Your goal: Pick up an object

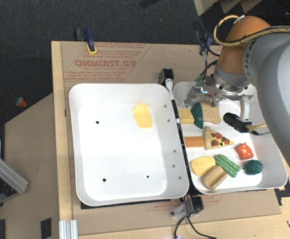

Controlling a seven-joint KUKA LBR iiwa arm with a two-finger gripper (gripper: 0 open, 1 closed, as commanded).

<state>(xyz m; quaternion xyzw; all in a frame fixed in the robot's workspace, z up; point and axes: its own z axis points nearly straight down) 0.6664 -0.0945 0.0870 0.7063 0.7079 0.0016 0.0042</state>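
Arm: grey with an orange band, reaching in from the right over the right bin.
Gripper: lowered at the far end of the right bin; a dark green object sits at its tip, but whether the fingers clamp it I cannot tell.
Right bin contents: pizza slice, orange block, red piece, green pods, yellow wedge, bread roll, dark green ball.
Left bin: one pale yellow piece near its far right.
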